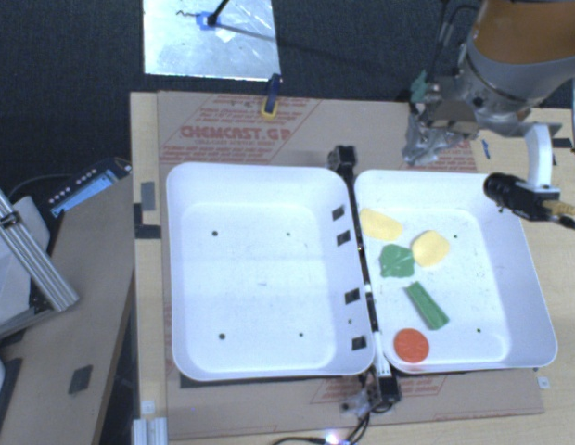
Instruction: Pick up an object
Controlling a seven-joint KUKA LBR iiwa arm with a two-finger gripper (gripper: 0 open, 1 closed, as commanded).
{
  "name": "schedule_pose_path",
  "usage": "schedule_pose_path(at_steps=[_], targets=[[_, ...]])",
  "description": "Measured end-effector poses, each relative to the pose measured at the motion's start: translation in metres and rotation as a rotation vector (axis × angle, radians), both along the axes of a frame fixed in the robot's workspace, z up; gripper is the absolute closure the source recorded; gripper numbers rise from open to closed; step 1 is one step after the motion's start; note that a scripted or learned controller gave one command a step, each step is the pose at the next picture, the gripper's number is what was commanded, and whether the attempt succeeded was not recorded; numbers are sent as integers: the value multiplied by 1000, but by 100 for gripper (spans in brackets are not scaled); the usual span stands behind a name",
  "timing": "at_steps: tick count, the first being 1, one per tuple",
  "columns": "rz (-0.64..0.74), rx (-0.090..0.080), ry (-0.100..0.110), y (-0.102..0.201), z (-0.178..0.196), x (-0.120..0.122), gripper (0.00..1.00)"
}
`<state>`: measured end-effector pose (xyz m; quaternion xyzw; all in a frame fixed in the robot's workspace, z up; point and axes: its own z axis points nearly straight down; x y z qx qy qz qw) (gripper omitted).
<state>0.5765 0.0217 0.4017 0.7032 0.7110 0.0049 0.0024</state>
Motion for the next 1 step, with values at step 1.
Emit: schedule_pose_path(at_steps=[1], targets=[[-3,0,3,21,72,-74,100]])
